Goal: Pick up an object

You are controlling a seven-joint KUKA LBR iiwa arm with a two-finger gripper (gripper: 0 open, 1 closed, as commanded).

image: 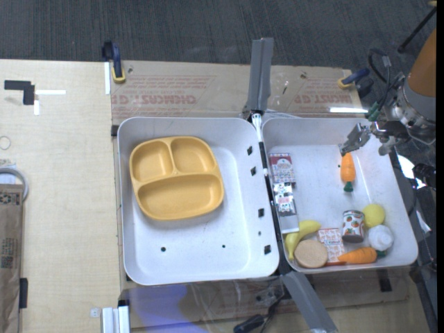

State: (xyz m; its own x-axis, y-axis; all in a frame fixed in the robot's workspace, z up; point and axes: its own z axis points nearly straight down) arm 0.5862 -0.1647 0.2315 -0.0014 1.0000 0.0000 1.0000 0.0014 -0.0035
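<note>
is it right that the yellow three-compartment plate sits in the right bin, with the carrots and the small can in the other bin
Not quite. The camera view shows the yellow three-compartment plastic plate in the left shallow white bin, not the right one. The rest holds: the orange toy carrots and the small printed can lie in the other bin, the right shallow white bin.

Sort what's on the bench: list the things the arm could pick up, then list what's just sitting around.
For the job, all in the right bin:
carrot by the hand
second carrot
small can
lemon
banana
round cookie
white ball
hand

Just lying about:
yellow divided plate in the left bin
blue clamps
</note>
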